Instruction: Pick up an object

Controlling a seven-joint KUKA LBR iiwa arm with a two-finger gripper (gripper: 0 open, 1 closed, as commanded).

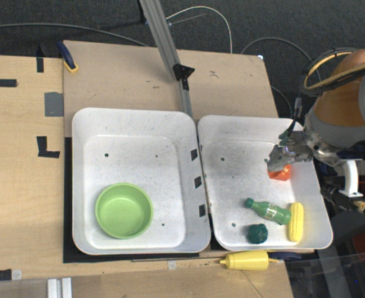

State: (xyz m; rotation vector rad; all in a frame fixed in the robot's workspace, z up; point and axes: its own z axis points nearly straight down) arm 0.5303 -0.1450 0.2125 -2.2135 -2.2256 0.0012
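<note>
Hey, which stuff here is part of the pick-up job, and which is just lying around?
In the job: gripper, orange object right under it.

Lying about: green bottle, yellow corn, dark green lump, green bowl, yellow bottle outside the bins.

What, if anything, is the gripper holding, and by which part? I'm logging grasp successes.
It cannot be told. The gripper sits right over the small orange block in the right white bin, hiding any contact.

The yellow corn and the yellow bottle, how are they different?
The yellow corn lies inside the right bin; the yellow bottle lies outside it, on the bench by its front edge. The corn points up and down in the picture; the bottle lies sideways. The bottle has a narrow tip; the corn looks rounded. Both are yellow.
</note>
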